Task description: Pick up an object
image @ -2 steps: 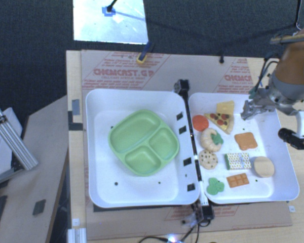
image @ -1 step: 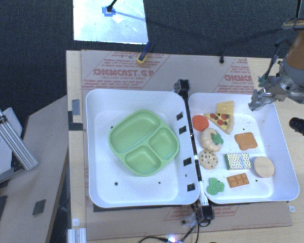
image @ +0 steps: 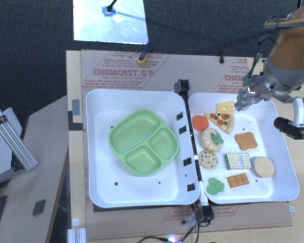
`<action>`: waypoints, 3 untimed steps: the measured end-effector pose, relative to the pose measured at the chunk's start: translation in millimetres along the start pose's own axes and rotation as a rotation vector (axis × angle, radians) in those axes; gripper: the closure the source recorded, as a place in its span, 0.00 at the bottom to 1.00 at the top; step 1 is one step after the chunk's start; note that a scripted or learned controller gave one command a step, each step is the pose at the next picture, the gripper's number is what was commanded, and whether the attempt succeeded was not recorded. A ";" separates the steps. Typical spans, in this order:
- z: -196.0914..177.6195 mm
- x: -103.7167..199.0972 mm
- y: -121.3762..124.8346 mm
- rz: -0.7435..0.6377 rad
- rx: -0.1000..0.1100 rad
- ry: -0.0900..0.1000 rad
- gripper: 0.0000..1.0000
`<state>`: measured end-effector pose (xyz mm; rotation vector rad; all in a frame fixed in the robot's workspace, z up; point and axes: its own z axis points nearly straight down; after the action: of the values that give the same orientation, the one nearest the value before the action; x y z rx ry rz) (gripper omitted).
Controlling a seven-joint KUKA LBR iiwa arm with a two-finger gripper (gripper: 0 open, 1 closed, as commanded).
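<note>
My gripper [image: 241, 104] hangs over the far edge of the right bin [image: 281, 151], just right of a yellow cheese wedge [image: 225, 108]. Below the cheese lies a pizza slice [image: 219, 119], with a red tomato [image: 200, 122] to its left. A glazed donut [image: 211, 138], a cookie [image: 208, 159], a toast slice [image: 245, 140], a patterned green block [image: 237, 161], a tan round bun [image: 264, 166], an orange waffle [image: 237, 179] and a green broccoli piece [image: 215, 186] fill the rest of that bin. Nothing shows between the fingers.
The left bin [image: 101, 110] holds a green divided plate [image: 143, 142]. A black clip strip [image: 189, 135] runs along the seam between the bins. The grey and orange arm [image: 289, 49] comes in from the upper right. A silver panel [image: 109, 14] lies behind the bench.
</note>
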<state>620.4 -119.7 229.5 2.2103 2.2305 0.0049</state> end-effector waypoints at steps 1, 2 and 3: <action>7.5 45.1 -19.1 0.001 0.003 0.001 1.00; 12.3 102.9 -24.1 -0.001 0.003 0.002 1.00; 2.2 149.2 -34.1 0.000 0.002 0.001 1.00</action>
<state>585.0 29.2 227.3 2.2114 2.2327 0.0035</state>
